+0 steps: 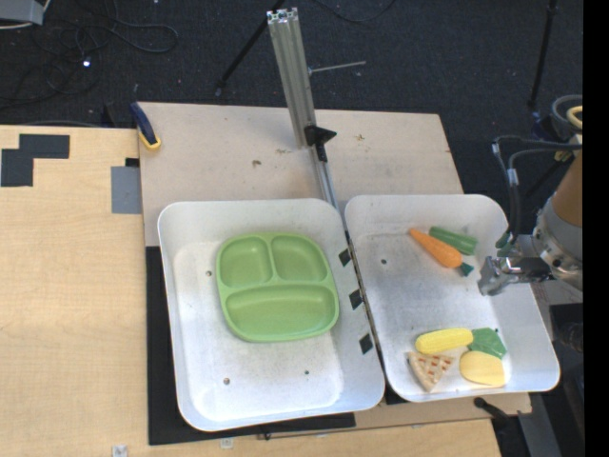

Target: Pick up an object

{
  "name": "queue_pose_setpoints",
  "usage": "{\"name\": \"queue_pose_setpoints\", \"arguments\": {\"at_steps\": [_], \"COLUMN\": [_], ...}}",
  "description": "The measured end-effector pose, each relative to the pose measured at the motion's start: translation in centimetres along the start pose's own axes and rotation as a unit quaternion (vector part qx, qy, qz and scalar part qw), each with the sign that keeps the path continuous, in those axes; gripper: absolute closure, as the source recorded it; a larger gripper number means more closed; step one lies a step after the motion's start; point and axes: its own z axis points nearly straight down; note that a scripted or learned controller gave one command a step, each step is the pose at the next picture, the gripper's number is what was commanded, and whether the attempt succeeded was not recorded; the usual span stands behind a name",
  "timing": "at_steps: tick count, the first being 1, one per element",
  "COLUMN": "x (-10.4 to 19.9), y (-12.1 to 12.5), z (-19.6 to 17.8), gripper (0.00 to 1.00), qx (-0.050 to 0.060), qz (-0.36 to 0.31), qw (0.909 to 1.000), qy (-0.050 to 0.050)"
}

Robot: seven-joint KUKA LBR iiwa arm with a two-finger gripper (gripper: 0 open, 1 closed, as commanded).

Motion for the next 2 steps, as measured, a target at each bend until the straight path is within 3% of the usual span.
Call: {"name": "queue_pose_setpoints", "arguments": {"at_steps": [2], "x": [11.0], "y": [2.0], "z": [-0.7], "gripper": [1.00], "qx": [0.000], "qz": [-0.002], "qw": [1.0000], "qy": [0.001]}}
